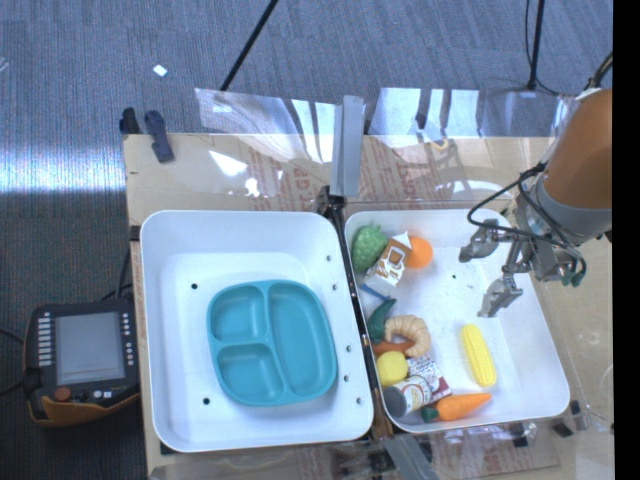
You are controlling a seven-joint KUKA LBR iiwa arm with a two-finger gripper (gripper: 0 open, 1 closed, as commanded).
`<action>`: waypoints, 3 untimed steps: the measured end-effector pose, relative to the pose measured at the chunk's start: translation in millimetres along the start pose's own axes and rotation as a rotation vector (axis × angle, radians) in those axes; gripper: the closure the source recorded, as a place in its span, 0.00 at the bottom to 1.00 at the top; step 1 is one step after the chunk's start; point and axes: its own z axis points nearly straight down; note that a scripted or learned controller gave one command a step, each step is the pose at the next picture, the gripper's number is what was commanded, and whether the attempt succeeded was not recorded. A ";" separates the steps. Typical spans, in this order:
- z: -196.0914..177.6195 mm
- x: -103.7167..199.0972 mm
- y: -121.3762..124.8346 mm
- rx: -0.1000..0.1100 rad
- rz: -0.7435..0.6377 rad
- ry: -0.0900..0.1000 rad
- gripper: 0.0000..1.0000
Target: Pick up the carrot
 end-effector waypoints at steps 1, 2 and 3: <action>72.2 -59.5 -7.4 -0.002 0.087 0.004 0.00; 111.2 30.3 -22.7 -0.002 0.178 0.004 0.00; 107.5 -27.5 49.9 0.002 0.251 -0.005 0.00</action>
